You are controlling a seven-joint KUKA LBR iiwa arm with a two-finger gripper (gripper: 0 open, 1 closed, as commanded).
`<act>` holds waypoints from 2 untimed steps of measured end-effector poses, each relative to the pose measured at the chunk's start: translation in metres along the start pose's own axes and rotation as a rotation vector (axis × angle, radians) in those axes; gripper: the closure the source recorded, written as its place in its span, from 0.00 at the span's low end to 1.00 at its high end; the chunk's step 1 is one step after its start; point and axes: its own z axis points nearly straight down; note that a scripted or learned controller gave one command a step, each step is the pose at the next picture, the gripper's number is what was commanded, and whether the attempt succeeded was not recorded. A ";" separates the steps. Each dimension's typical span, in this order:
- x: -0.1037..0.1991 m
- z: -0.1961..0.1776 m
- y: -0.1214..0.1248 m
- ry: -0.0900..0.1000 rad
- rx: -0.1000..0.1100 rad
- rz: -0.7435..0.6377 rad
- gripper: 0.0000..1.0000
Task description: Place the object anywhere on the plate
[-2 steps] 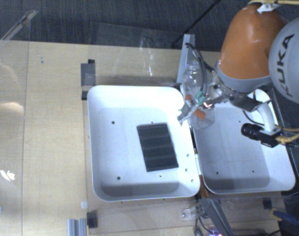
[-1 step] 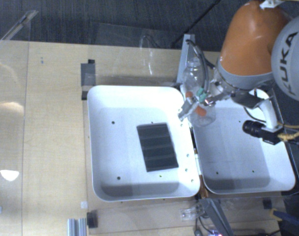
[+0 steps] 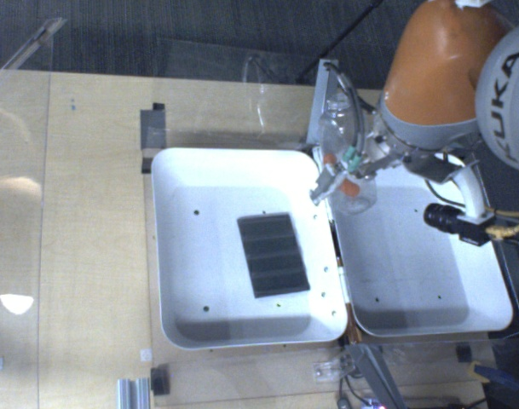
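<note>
You look down from one fixed camera above the surface, at a slant. Both bins sit mid-frame, fairly near.

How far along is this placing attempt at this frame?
Nothing is placed yet: the dark ribbed plate in the left bin is bare. In hand: the gripper hovers over the bins' shared edge with a small orange-green object at it; grip unclear. Left: carry and release.

Pale wooden bench bearing two white bins side by side; dark grey carpet beyond its far edge; bright glare at left.
</note>
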 end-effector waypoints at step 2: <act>0.000 -0.021 0.004 -0.004 -0.009 -0.011 1.00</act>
